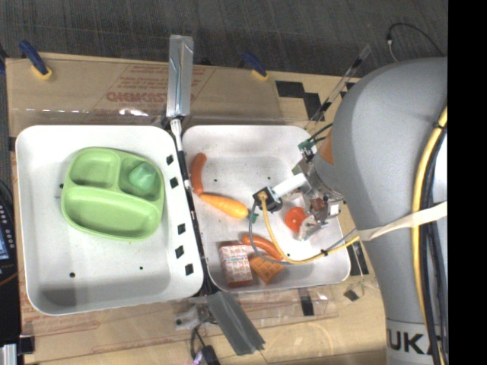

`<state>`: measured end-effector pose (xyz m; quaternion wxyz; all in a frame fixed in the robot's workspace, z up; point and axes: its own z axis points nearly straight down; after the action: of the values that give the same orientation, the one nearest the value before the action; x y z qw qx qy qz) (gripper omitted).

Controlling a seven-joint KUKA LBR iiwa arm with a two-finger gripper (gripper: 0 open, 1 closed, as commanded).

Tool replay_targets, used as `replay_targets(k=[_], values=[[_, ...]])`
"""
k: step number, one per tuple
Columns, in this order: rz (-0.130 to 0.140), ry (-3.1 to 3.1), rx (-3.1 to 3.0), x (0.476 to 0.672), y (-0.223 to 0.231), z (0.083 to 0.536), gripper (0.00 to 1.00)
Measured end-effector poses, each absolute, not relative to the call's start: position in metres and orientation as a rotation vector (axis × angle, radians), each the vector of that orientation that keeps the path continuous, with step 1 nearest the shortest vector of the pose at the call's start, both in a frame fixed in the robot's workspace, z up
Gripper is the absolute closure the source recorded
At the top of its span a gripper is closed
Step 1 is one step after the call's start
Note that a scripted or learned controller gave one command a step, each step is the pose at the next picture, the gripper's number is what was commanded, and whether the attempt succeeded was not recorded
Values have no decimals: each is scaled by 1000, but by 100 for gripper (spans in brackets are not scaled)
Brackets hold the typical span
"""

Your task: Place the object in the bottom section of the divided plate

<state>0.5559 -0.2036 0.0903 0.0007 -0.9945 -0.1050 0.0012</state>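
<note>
The green divided plate point(110, 207) lies in the left bin point(46, 280); a small green object point(141, 176) sits in its upper right compartment and the long bottom section is bare. My gripper point(310, 220) hangs low in the right bin point(228, 147), right beside a small red tomato-like object point(294, 218) that touches its left side. The arm's wrist hides how the gripper meets it.
The right bin also holds a red-orange sausage point(198, 172), a carrot point(223, 204), an orange chili point(262, 244), a wrapped snack box point(235, 263) and a cracker point(266, 268). A yellow cable point(268, 238) loops over them. The arm's grey body covers the bin's right side.
</note>
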Motion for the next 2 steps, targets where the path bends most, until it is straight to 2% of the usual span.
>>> replay_targets(k=[1, 2], values=[[3, -353, -3120, 586, -209, 269, 0], [18, -372, -3114, 587, -206, 273, 100]])
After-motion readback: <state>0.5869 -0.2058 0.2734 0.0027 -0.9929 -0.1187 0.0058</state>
